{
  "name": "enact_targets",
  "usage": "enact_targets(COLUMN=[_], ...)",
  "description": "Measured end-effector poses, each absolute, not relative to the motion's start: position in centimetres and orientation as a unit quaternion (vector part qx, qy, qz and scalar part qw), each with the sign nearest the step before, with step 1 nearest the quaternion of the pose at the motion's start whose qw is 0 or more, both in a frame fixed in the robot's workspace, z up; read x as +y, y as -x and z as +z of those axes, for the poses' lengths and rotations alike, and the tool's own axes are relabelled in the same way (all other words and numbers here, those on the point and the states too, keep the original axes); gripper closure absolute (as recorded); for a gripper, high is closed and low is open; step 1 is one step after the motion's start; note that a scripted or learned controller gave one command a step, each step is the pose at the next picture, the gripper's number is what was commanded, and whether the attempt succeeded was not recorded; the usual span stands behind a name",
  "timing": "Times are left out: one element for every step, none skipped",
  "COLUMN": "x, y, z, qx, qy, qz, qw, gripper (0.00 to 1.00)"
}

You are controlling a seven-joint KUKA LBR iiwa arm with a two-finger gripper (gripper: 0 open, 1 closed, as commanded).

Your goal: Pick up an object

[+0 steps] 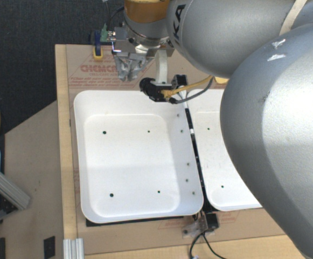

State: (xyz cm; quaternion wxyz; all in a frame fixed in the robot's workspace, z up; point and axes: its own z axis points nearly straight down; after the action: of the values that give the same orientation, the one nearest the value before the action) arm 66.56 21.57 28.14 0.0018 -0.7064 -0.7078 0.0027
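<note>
The pincer (128, 72) hangs from the wrist at the far side of the bench, tip pointing down. It is over the brown cardboard sheet (64, 123), just beyond the far rim of the left bin (80, 144), so it sits outside the bin rather than above its floor. From here it is a small grey shape against printed cardboard. I cannot tell whether it is open or closed, and I can make out nothing carried in it.

Above it comes the orange band (145, 7). Then the grey arm (253, 42) swells across the whole right side, covering most of the right bin (221, 166).

The left bin's floor is plain white, with a handful of small dark dots (104, 133) set in a regular pattern. To me they look like holes or fixings in the bin, not loose things. The strip of the right bin that shows is white too, with a couple of the same dots. As for the object to be picked up, my guess is that it lies in the part of the right bin beneath the arm.

I judge the pick not done. Everything seems left to do: settle on a thing, bring the pincer down over it, close, and lift it clear of the bin.
</note>
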Motion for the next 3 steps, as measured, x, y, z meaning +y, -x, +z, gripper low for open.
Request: enact_targets(x=[18.1, 22.2, 15.3], y=[-66.7, -66.6, -66.6], z=[33.6, 26.0, 32.7], qx=[-0.706, -0.708, -0.705], qy=[0.708, 0.706, 0.709], qz=[-0.0021, 0.002, -0.0025], qw=[-0.002, 0.001, -0.003], gripper=[1.0, 1.0, 1.0])
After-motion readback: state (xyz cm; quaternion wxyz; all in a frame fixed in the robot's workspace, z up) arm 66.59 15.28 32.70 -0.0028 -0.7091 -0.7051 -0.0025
